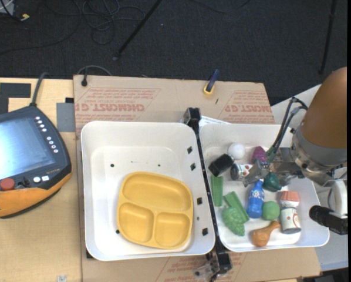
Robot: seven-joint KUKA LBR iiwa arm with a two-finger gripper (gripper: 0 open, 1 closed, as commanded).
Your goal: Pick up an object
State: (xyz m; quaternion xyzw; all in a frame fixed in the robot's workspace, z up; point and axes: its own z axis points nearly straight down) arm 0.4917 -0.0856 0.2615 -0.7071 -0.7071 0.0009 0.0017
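Tool (262, 174) (blurred) among toys (255, 207).

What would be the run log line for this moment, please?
arm: over right bin | gripper: low among toys, near blue bottle | yellow tray: left bin

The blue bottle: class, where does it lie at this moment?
In the camera view, the blue bottle lies in the right bin, near its middle, between the green toy and the green ball.

Dark carpet floor (164, 34), black cables (105, 10)
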